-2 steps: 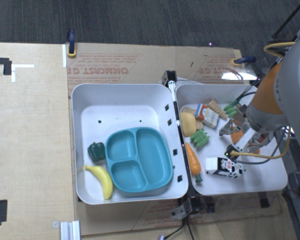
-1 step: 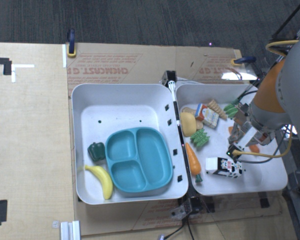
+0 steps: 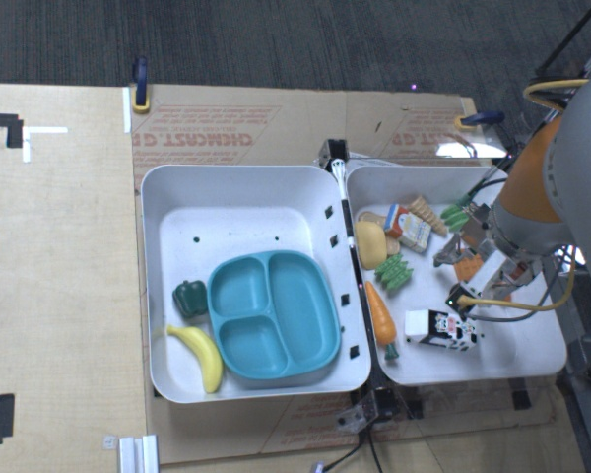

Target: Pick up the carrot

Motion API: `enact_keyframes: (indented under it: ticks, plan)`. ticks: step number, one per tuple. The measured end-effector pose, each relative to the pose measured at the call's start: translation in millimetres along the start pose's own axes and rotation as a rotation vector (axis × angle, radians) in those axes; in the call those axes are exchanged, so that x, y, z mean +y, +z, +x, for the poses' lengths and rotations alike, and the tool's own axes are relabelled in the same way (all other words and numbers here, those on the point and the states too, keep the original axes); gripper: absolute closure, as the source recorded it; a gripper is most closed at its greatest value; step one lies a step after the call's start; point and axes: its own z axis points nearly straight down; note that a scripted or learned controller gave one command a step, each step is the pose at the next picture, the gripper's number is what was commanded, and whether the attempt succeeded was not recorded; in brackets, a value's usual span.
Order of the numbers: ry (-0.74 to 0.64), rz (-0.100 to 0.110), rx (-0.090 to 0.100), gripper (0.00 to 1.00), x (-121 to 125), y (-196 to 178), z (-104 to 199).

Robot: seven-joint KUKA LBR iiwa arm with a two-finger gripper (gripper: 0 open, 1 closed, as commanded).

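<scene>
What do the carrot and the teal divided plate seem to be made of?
The carrot looks like a moulded plastic toy: smooth, uniform orange. The teal plate is probably plastic or silicone: matte, even colour, soft rounded dividers; the view cannot settle which.

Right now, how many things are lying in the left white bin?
3: a teal divided plate in the middle, a dark green vegetable beside its left edge, and a banana below the vegetable. None seems hidden.

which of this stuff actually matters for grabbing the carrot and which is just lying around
For the job:
carrot, by the right bin's left wall
hand, apart from it

Lying about:
banana, green pepper and teal plate in the left bin
cow-print carton in the right bin
</scene>
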Motion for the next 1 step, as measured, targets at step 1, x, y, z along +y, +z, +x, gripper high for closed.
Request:
enact_keyframes:
  ticks: [1]
  plan:
    - [-0.005, 0.003, -0.003, 1.0, -0.2, -8.3, -0.7]
